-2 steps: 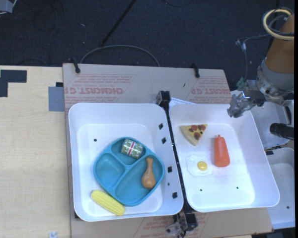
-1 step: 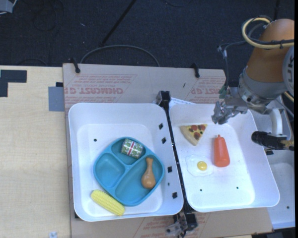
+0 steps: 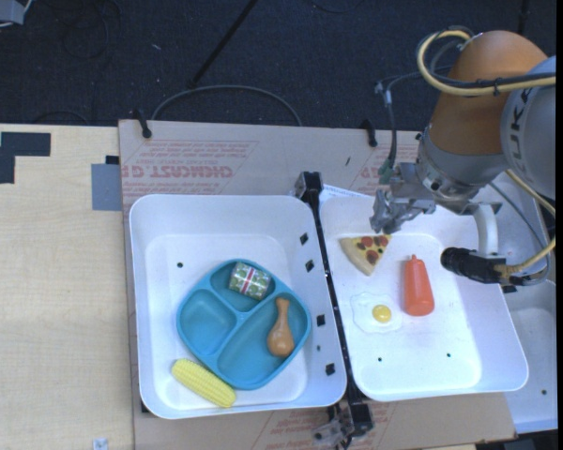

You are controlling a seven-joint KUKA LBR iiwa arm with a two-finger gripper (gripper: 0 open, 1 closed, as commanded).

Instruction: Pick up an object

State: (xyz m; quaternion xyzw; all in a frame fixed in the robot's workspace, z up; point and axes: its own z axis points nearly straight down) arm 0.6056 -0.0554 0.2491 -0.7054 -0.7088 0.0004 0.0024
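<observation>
The arm leans in over the right bin (image 3: 488, 368), and its pincer (image 3: 390, 221) hangs at the bin's far edge, just above and beside the pizza slice (image 3: 364, 250). From where I stand the tip is a dark cluster of metal, and I cannot tell how wide it is set; nothing shows between its tips, so I judge it carries nothing. This looks like the approach step: a target is being lined up but not yet taken.

The pizza slice is a small flat wedge, pale yellow with red spots, probably hard plastic and low to the floor of the bin, so gripping it would call for coming straight down and pinching across its narrow edges. Near it lies a red-orange bottle (image 3: 418, 286), rounded and smooth, lying lengthwise, which seems an easier shape to close on. Beside that sits a fried egg (image 3: 375, 314), thin and flat, likely the hardest to lift.

In the left bin (image 3: 155, 242) a glossy blue divided plate (image 3: 199, 324) holds a small striped can (image 3: 249, 279) and a brown drumstick (image 3: 281, 327); a bumpy yellow corn cob (image 3: 204, 382) lies just off the plate's near rim.
</observation>
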